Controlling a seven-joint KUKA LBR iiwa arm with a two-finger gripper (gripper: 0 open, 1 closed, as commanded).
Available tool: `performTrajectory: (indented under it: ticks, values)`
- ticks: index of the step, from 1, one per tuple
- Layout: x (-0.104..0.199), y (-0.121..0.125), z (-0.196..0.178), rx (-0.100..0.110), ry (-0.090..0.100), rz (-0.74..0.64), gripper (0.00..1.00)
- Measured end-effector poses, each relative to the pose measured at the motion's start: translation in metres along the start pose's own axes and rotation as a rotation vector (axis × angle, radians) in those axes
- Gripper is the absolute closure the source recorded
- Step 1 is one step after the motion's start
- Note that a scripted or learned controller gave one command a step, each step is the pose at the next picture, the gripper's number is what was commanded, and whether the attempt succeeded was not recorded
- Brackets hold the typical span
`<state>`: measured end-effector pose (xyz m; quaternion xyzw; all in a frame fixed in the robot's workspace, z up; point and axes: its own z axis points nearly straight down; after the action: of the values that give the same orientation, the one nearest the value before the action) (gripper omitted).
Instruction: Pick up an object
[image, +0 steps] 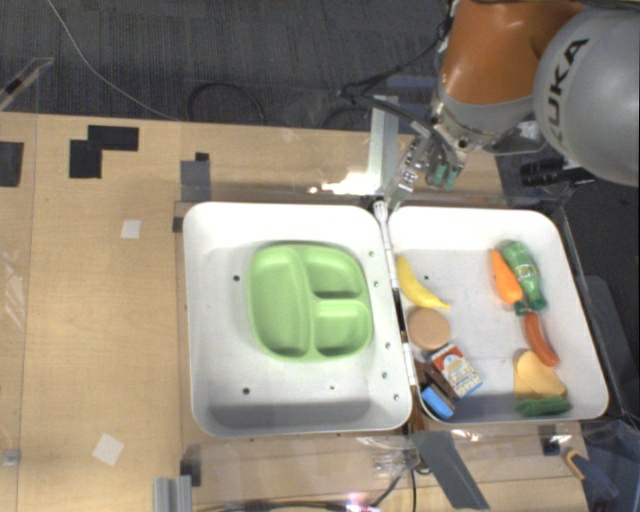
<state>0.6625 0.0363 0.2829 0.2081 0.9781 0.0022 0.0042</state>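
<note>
Camera view shows the gripper (425, 170) raised above the far rim where the two bins meet, carrying nothing; whether it is open or closed cannot be told from this angle. The candidates for picking lie loose in the right bin (470, 225): a banana (420, 285) nearest the divider, a carrot (505, 278) touching a green bottle (523, 272), and a small carton (458, 370). The left bin (215, 300) holds a green divided tray (308, 302), likely a target for sorting.
</note>
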Motion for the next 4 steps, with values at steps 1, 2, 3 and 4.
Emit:
performTrajectory:
  ticks: [1, 2, 3, 4]
  values:
    - [0.012, -0.018, -0.007, 0.002, -0.001, 0.360, 1.00]
    - [-0.024, -0.109, 0.014, 0.005, -0.001, 0.253, 1.00]
    - [-0.005, -0.030, 0.002, 0.000, -0.001, 0.326, 1.00]
    - [-0.039, -0.124, -0.026, 0.004, -0.005, 0.205, 1.00]
